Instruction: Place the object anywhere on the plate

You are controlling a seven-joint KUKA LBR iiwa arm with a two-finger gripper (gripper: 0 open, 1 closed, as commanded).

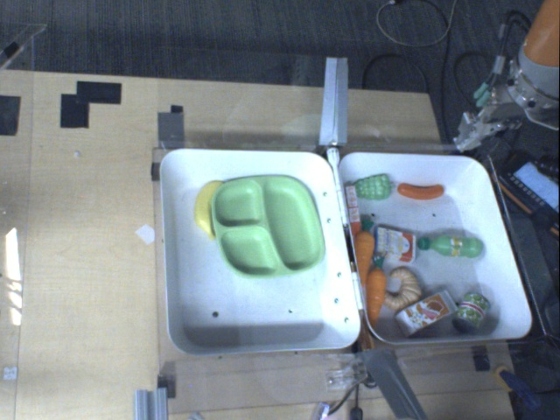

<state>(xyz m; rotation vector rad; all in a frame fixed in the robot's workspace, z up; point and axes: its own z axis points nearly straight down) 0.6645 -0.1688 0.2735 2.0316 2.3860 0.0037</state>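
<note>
Plate (267, 224) — green, unlabelled; carton (424, 313) print unreadable — gripper (472, 129) jaw state unclear.

Yellow item (205, 208) half under plate (267, 224)

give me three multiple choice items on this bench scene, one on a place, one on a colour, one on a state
1. Where does the green plate lie?
A. left bin
B. right bin
C. on the bench

2. What colour is the sausage near the right bin's far wall?
A. blue
B. orange-red
C. white

3. How does the green bottle sit?
A. upright
B. on its side
C. on the plate

Answers: 1 A, it lies inside the left bin. 2 B, its surface is orange-red. 3 B, it lies lengthwise on the bin floor.
</note>
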